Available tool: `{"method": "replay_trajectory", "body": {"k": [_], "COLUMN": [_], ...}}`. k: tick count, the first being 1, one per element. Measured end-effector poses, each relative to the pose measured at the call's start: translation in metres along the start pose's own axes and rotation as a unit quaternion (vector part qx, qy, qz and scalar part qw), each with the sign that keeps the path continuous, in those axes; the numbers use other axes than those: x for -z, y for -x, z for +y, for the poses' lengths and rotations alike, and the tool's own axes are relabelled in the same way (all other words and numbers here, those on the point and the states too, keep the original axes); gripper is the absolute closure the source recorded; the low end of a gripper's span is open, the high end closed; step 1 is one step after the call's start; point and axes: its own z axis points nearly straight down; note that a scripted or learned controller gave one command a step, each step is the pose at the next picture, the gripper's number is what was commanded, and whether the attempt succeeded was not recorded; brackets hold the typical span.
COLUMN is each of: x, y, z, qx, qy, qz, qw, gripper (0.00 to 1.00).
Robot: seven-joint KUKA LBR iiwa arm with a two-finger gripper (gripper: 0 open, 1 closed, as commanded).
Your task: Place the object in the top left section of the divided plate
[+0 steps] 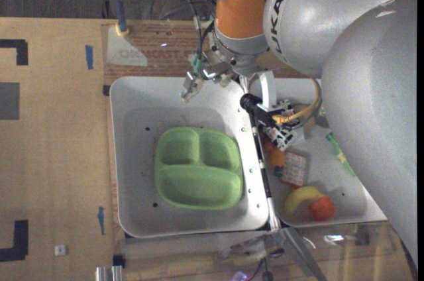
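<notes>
Gripper [189,89] hangs over the far edge of the left bin [126,140], fingertips pointing down toward bare white floor just beyond the plate; whether they are parted or closed I cannot tell at this size, and I see nothing between them. Left of my position, tan bench [53,140] with blue tape marks [89,56]. Below me in the left bin sits the green divided plate [197,168], centred, flat, its two small sections on the far side and one large section on the near side. All three look bare, so I judge the placing not yet done. Moving right, across the shared rim, the right bin [358,203] holds the candidates: a black-and-white patterned piece [283,134] near a black cable fitting [255,107], a small red-and-white packet [294,169], a yellow banana [301,198] touching a red-orange fruit [322,208], and a green strip [340,155] by my arm. Which one is meant I cannot say. My arm [344,28] spans that bin from the right, which likely explains the wrist tilted toward the plate side.
</notes>
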Motion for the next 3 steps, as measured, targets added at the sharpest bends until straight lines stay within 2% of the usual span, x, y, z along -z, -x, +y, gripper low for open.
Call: {"method": "replay_trajectory", "body": {"k": [1, 2, 3], "x": [0.164, 0.174, 0.050], "y": [-0.030, -0.033, -0.063], "z": [-0.023, -0.022, 0.033], "qx": [-0.082, -0.080, -0.040], "qy": [0.001, 0.002, 0.000], "qz": [-0.001, -0.002, 0.000], "qw": [0.9966, 0.9968, 0.9992], "gripper": [0.00, 1.00, 1.00]}}
